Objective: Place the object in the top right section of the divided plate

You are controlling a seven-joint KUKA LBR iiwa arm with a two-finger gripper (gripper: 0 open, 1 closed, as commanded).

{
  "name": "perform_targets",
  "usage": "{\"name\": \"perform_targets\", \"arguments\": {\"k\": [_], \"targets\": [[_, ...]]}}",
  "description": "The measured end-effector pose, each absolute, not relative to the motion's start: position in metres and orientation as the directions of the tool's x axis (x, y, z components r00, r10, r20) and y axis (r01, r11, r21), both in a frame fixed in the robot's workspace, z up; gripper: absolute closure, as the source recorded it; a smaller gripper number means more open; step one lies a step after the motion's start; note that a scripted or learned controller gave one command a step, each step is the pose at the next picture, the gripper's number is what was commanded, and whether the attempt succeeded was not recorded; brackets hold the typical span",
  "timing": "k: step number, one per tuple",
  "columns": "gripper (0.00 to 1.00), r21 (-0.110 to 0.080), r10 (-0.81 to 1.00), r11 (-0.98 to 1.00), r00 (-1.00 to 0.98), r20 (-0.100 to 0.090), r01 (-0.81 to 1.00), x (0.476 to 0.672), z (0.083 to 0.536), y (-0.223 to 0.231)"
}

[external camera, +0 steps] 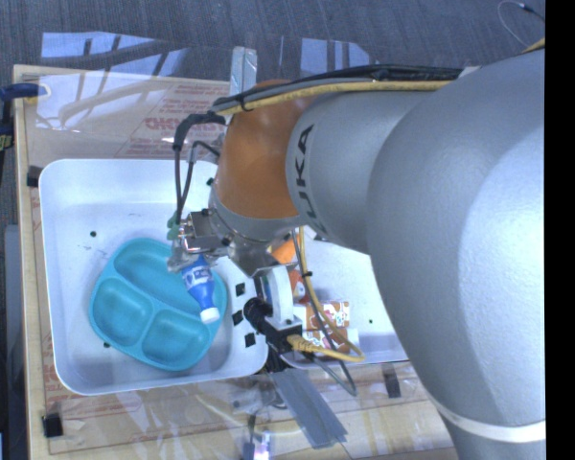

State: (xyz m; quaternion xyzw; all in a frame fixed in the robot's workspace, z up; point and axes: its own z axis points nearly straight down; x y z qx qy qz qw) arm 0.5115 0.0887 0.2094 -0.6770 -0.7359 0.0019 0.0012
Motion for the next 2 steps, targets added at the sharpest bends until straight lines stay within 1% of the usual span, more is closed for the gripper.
{"name": "perform_targets", "arguments": {"k": [1, 2], "targets": [[1.00, -0.006, 0.992, 0.124, -0.124, 0.000, 0.992, 0.555, 0.205, 0.143], [1.00, -0.005, 0.987, 0.164, -0.164, 0.000, 0.986, 0.495, 0.245, 0.162]]}}
